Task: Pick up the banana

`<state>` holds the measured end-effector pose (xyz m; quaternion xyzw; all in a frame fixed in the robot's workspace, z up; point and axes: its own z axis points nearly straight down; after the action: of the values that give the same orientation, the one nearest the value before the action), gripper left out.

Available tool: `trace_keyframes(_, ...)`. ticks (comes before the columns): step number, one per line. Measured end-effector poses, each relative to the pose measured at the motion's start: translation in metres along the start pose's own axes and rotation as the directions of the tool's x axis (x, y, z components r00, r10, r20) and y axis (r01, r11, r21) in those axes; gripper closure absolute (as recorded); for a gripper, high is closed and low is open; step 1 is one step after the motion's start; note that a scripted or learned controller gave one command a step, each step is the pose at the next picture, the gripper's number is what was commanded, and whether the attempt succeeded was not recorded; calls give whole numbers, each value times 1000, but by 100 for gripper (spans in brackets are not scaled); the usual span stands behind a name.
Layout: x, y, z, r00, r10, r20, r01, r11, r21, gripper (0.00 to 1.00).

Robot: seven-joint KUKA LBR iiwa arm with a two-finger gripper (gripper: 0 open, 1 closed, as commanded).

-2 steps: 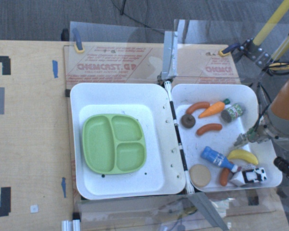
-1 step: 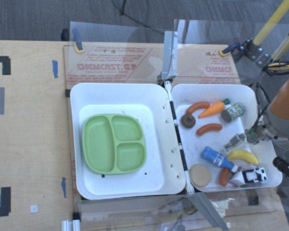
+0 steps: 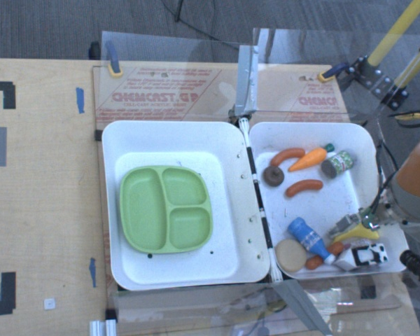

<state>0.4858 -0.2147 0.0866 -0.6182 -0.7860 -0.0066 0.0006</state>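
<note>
Bench: pale wooden bench top [image 3: 42, 208] carrying two shallow white bins side by side, with grey carpet beyond its far edge.
Left bin: shallow white plastic bin [image 3: 126, 142] holding a light green three-compartment plastic plate [image 3: 166, 208], which lies flat near the middle.
Right bin: shallow white plastic bin [image 3: 315, 208] crowded with toy food.
Far part of right bin: two reddish-brown toy sausages [image 3: 287, 157], an orange toy carrot with a green tip [image 3: 309, 159], a dark brown ring-shaped toy doughnut [image 3: 273, 176] and a small grey-green can [image 3: 337, 163] on its side.
Near part of right bin: a blue plastic bottle [image 3: 308, 236] lying tilted, just beside a tan round disc [image 3: 290, 255].
Banana: yellow toy banana [image 3: 357, 234] lying near the right bin's near right corner, beside a black-and-white block [image 3: 367, 255].
Gripper: two-finger gripper [image 3: 360, 221] low over the banana's upper edge; whether its jaws are spread or closed, or grip anything, cannot be told.
</note>
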Motion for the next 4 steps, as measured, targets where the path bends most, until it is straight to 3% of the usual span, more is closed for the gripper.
trace_keyframes(1, 12, 5, 0, 911, 413, 3, -413, 911, -6, 0)
trace_keyframes(2, 33, 3, -94, 872, 490, 14, -490, 872, 8, 0)
trace_keyframes(3, 13, 21, 2, 978, 210, 10, -210, 978, 6, 0)
trace_keyframes(4, 11, 23, -7, 977, 211, 13, -211, 978, 3, 100)
